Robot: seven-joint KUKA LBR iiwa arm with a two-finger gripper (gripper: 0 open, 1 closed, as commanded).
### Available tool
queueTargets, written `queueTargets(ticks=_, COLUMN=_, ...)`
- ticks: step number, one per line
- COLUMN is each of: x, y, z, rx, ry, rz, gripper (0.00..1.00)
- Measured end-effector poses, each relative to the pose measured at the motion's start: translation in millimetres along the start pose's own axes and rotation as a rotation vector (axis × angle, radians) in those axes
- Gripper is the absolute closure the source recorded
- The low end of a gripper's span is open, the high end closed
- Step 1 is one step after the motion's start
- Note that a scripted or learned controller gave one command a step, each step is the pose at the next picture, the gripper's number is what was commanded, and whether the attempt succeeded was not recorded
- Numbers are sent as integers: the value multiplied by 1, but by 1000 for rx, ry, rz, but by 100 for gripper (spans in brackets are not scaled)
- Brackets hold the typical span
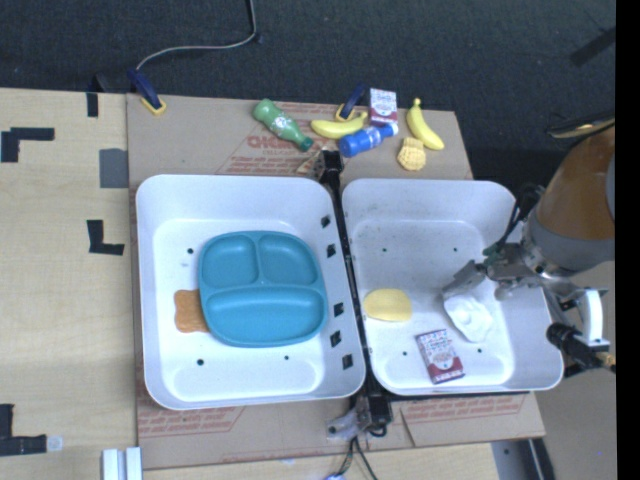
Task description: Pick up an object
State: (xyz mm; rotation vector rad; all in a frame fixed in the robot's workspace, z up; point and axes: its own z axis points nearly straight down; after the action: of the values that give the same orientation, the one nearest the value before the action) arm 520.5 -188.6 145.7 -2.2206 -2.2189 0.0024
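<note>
- Left white bin [160, 268], lower left of centre, bears a blue divided plate [262, 288] with an orange-brown flat piece [187, 311] tucked at its left edge
- Right white bin [420, 203], lower right of centre, contains three loose things
- Grey arm [575, 218] with orange band enters at the right edge
- Gripper [470, 286] low over the crumpled white object [470, 318]; whether it grips cannot be told
- Yellow lump [387, 305] near the bin's left wall
- Small red packet [439, 356] near the bottom wall
- Toy bananas [338, 126], green bottle [282, 124] upper centre on the cardboard
</note>
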Motion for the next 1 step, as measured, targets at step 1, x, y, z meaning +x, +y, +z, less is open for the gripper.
queueTargets(ticks=1, x=60, y=-36, z=60, rx=-4, ry=1, rz=-2, gripper=0)
